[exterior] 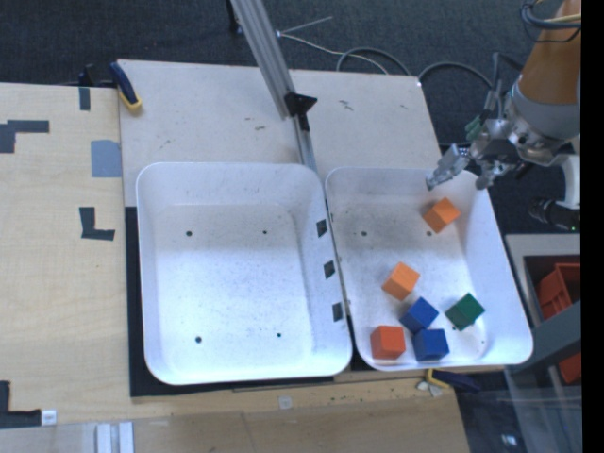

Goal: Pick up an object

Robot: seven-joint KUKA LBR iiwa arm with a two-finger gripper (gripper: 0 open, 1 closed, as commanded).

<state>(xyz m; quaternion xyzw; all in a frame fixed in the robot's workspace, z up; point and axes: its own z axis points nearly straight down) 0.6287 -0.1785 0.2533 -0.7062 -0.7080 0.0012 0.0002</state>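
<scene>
Orange and cube-shaped, the small block (440, 214) lies free at twelve o'clock in the right-hand shallow white bin (505, 281), the grey two-finger gripper (460, 171) hovering just above it with fingers parted and empty, so the pick remains entirely undone.

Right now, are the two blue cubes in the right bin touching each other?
Touching. The camera view shows the upper blue cube and the lower blue cube meeting with no white bin floor visible between them.
</scene>
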